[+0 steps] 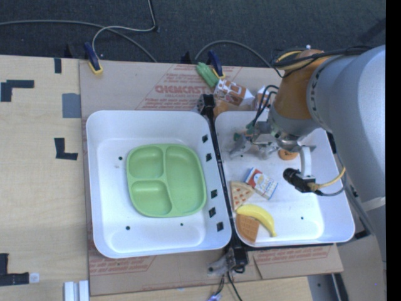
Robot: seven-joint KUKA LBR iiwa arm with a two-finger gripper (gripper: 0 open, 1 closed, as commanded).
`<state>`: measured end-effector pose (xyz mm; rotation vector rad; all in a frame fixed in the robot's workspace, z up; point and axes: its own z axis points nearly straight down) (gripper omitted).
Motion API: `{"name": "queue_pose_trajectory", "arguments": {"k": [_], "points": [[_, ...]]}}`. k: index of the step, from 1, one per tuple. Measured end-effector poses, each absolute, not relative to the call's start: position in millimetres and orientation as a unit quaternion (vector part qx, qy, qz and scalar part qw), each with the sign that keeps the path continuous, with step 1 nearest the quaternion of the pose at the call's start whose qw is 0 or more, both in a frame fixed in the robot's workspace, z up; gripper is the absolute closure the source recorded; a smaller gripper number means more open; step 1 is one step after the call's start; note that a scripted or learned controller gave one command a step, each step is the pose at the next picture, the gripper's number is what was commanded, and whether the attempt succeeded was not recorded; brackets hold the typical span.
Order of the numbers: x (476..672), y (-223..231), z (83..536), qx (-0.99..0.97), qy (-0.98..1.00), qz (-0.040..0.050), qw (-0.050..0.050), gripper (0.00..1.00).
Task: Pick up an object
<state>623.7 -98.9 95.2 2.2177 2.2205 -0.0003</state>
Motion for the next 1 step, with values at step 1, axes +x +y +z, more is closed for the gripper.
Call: {"name": "queue_pose_trajectory", "arguments": {"k": [1], "points": [[666.1, -112.7, 84.0, 0.707, 0.707, -0.0037, -0.007, 0.00]]}}
